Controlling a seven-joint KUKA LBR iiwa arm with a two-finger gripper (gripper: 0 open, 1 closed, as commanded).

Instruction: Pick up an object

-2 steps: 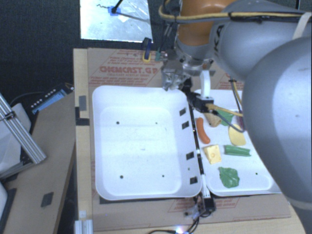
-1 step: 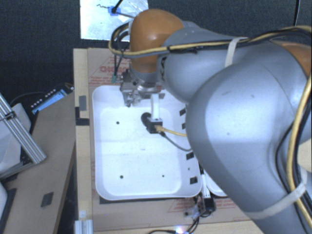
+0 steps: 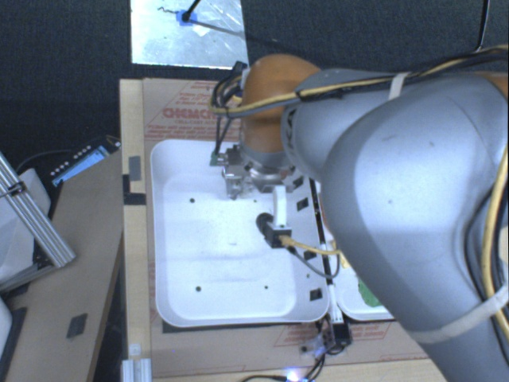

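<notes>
A: Where is the end effector [image 3: 235, 183] now?

B: Low over the left bin [image 3: 179, 293], near that bin's far edge, towards its right corner. The grey arm [image 3: 398, 189] crosses in from the right, and its bulk covers most of the right bin [image 3: 367, 310].

A: Is it open? Has it got anything?

B: I cannot tell. The wrist's orange band [image 3: 274, 78] and its cable bundle [image 3: 227, 94] sit right above it, so how its tips stand is hidden, and nothing shows gripped beneath.

A: Then where is the object to pick up?

B: The left bin's bare floor shows just a few small dark dots. The one candidate I see is a green item [image 3: 367, 294] in the right bin, peeking out by that bin's near edge under the arm. What it is, I cannot make out.

A: So why hover at the left bin's far edge?

B: My guess is that a program is trying a grasp point there. Judged from here, the pick is not yet done.
</notes>
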